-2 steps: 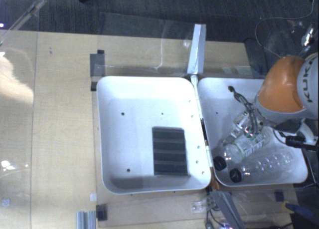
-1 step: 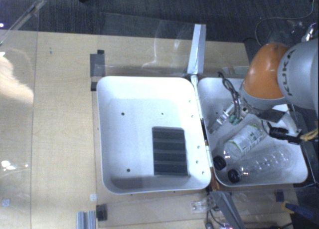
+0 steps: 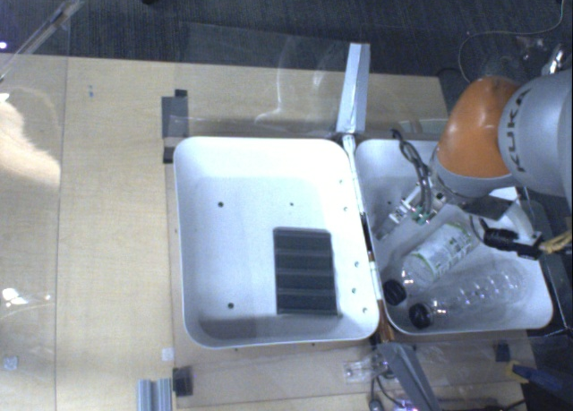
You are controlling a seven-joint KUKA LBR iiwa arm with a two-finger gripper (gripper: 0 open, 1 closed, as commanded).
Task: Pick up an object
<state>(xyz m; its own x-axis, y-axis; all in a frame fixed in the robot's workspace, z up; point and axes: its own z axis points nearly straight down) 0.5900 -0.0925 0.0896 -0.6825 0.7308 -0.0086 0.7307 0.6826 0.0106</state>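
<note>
1. Tabletop [image 3: 107,221] of pale wood carries two shallow white bins side by side; you see the left white bin [image 3: 197,221] and the right white bin [image 3: 380,163] touching along a thin divider.
2. On the floor of the left white bin lies a dark grey ribbed rectangular block [image 3: 304,270], flat, nearer to the bin's front right corner and apart from the walls.
3. In the right white bin you find two clear plastic bottles with black caps. The upper clear bottle with a printed label [image 3: 439,254] lies on its side, tilted, its cap pointing toward the divider. The lower clear bottle [image 3: 479,291] lies just beside it, nearer to the front wall, its cap also toward the left.
4. The grey arm with the orange band [image 3: 479,132] reaches in from the right and stands over the back part of the right white bin.
5. The claw [image 3: 414,209] is low in this bin, just beside the neck end of the upper labelled bottle. You cannot tell from this view if it is apart or together, and no object is seen held in it.
</note>
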